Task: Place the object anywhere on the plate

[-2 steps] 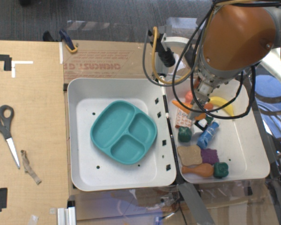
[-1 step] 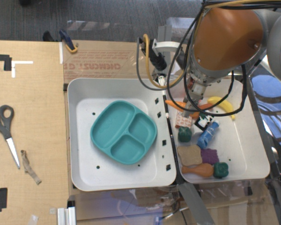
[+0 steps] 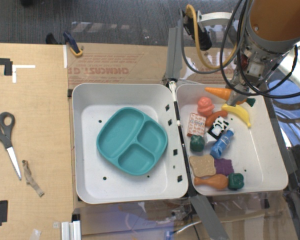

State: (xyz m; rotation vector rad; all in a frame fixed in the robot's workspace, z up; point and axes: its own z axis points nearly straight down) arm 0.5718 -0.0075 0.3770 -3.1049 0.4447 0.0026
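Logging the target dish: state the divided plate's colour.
Teal all over, the divided plate lies in the left bin; the camera view shows it plainly.

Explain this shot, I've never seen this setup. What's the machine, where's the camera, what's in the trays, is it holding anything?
One fixed camera looks down at a slant on a bench. The grey and orange robot arm reaches in from the right; its gripper hangs over the right bin. That bin holds toy food: a carrot, a banana, a pink ice cream, a bread slice, a blue bottle and more. The left bin holds a teal divided plate, the target. Scissors lie on the cardboard at left. I cannot tell whether anything is gripped.
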